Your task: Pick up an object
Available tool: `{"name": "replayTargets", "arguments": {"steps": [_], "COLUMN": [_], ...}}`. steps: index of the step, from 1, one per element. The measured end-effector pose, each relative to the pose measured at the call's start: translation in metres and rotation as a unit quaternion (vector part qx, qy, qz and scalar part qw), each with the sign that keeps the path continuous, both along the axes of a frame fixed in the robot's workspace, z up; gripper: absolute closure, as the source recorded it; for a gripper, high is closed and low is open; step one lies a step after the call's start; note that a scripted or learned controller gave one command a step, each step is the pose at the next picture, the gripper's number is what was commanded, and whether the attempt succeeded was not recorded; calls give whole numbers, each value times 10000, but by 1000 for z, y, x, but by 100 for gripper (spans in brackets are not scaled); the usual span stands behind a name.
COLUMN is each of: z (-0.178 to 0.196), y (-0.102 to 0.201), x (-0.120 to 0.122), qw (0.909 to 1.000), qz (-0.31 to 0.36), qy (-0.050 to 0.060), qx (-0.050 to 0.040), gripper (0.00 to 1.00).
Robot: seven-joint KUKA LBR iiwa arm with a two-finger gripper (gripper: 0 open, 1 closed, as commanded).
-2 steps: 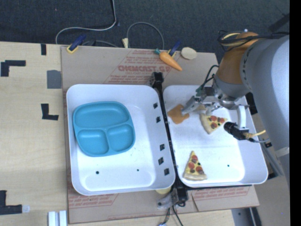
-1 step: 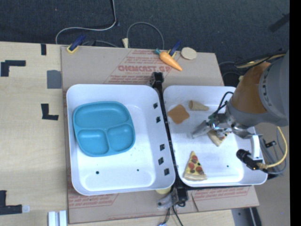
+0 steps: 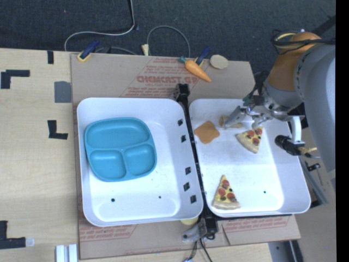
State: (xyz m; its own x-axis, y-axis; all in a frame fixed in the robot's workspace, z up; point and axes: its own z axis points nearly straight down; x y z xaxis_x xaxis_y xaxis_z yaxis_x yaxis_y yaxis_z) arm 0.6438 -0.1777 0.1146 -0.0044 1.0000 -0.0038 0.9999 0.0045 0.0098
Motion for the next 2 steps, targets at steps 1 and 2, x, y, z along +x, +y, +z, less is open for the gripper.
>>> {"name": "replayTargets", "arguments": {"steps": [1, 2], "z": [-23, -18], "y": [-34, 15], "x": [-66, 26], "qw": [10000, 10000], "qz": [-25, 15], "qy": [-41, 80], "qx": [-12, 24], "gripper": [0, 0]}}
